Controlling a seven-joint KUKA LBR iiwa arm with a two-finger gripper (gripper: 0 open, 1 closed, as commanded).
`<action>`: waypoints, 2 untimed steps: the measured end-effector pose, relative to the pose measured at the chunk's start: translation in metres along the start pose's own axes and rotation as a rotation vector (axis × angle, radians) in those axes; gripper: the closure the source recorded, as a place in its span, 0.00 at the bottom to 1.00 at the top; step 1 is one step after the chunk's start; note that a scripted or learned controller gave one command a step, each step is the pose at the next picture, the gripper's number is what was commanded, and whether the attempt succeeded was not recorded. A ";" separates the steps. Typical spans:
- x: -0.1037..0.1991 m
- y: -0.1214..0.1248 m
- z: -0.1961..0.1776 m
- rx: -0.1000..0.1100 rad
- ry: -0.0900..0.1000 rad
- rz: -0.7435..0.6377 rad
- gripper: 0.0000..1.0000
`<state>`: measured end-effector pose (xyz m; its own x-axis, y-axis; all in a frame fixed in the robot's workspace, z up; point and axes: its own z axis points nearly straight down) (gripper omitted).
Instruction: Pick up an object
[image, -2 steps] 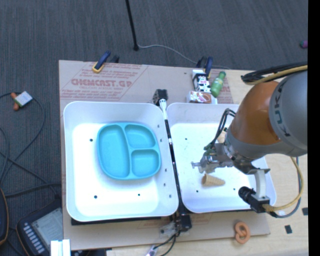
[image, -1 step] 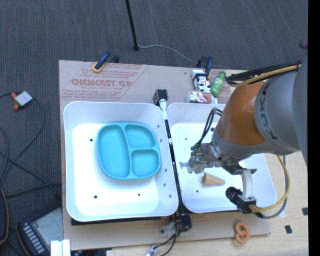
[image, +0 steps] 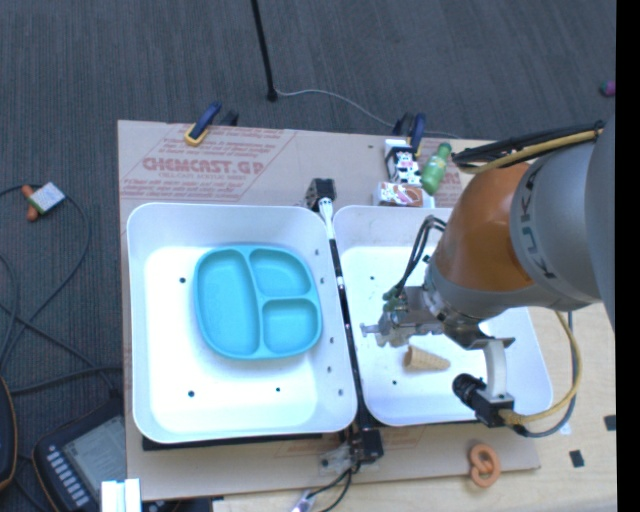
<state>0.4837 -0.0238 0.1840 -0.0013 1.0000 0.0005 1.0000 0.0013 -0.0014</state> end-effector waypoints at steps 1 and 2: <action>0.000 0.000 0.000 0.000 0.000 0.000 0.00; 0.000 0.000 0.000 0.000 0.000 0.000 0.00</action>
<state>0.4836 -0.0239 0.1840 -0.0012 1.0000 0.0004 1.0000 0.0012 -0.0015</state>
